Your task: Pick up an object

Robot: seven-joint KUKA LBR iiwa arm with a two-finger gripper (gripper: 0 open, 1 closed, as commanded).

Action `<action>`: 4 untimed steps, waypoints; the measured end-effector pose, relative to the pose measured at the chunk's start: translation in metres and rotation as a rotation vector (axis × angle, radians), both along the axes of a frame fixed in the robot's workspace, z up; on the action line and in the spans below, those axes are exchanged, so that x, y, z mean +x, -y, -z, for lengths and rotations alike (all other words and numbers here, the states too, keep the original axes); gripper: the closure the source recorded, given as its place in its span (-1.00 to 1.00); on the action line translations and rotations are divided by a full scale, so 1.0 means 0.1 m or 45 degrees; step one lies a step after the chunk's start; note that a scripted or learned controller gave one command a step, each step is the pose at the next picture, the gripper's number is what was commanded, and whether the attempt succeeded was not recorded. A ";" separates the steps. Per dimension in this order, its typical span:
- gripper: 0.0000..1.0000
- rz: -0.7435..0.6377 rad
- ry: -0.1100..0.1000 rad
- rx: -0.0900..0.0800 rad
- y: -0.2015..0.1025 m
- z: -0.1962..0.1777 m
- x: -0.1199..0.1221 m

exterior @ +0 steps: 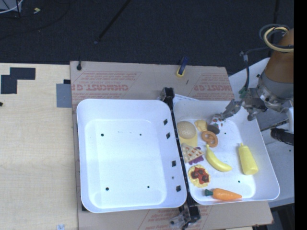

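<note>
Carrot nearest camera, lying along near rim of right bin. From carrot, going away: small pizza just left, banana and yellow bottle beyond, then sandwich wedge, pretzel, bun. All toys crowded toward bin's left half, so pick targets close together. My gripper hovers at far end, just above pretzel; fingers — cannot tell apart or together, nothing visibly held. Left bin beside.
</note>
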State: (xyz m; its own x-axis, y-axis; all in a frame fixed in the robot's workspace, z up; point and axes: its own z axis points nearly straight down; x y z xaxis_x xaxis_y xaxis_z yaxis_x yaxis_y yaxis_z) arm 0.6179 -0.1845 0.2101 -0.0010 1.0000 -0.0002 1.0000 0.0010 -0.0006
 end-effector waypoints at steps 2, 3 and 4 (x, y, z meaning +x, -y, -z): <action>1.00 0.001 0.002 -0.002 -0.56 1.01 0.20; 1.00 0.006 -0.002 0.002 -0.55 0.67 -0.06; 1.00 -0.001 0.001 0.001 -0.69 0.58 0.27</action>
State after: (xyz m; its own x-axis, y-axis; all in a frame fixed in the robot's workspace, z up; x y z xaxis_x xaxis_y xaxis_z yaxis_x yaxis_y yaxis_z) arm 0.6449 -0.1159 0.1523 -0.0014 1.0000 0.0004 1.0000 0.0014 0.0006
